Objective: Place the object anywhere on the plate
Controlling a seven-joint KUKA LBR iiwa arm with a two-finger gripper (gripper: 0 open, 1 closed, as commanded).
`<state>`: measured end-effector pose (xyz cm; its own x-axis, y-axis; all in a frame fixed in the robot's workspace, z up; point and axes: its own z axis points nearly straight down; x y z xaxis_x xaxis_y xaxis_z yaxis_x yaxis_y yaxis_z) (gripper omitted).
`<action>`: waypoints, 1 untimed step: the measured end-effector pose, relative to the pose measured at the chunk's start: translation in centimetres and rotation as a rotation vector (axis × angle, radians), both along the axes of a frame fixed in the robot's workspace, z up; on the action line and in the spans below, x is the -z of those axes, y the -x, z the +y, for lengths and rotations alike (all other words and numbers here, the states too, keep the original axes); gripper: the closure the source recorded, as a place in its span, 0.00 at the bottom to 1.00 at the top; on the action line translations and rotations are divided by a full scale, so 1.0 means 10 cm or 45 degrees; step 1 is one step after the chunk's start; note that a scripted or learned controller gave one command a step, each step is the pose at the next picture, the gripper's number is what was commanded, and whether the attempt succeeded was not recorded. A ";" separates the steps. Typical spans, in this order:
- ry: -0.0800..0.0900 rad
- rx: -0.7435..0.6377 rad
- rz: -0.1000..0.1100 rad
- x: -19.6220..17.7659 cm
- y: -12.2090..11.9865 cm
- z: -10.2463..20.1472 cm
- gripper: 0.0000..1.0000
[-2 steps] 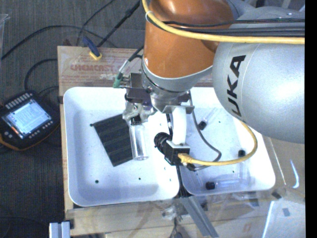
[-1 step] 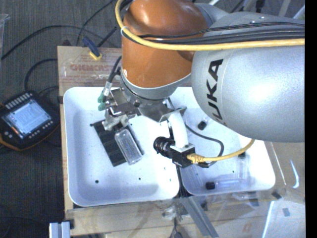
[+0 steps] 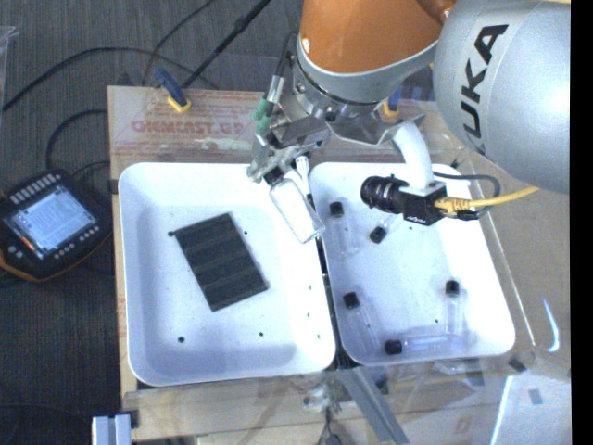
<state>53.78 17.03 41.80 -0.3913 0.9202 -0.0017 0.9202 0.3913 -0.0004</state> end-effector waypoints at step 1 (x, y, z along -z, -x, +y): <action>0.000 -0.176 0.000 -0.16 -0.26 0.29 1.00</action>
<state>56.34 19.90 43.36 -0.5141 0.8577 -0.0018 0.8577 0.5141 -0.0001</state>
